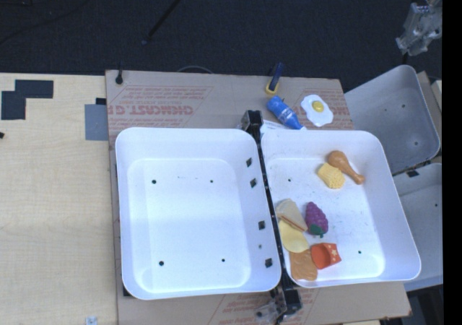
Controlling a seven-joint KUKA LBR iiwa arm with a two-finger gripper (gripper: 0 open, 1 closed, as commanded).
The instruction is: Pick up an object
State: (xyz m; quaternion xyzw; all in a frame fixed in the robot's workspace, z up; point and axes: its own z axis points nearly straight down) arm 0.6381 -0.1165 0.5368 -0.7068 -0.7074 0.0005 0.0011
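White bins sit side by side on a cardboard sheet (180, 100) — you've got the left bin (133, 208) with a bare floor, and the right bin (390, 215) carrying all the toy food. Far in the right bin: a chicken drumstick (344, 165) touching a yellow corn piece (331, 177), both well clear of the walls. Near-left corner is crowded — a sandwich-like piece (291, 226) hugs the divider wall, a purple grape bunch (316, 218) lies just right of it, an orange fries box (326, 255) sits near the front rim beside a tan bread piece (302, 266). You have open floor along the right bin's right half and its middle.

Outside the bins, on the cardboard at the far side: a blue bottle (284, 113), a fried egg (316, 109) and a yellow-and-blue tool (273, 80).

Arm is parked high at the far right corner, off both bins; the gripper (419, 27) is small and blurred there, so you can't tell its opening from this, and nothing is seen in it.

Cardboard print reads mirrored/upside down, not legible.
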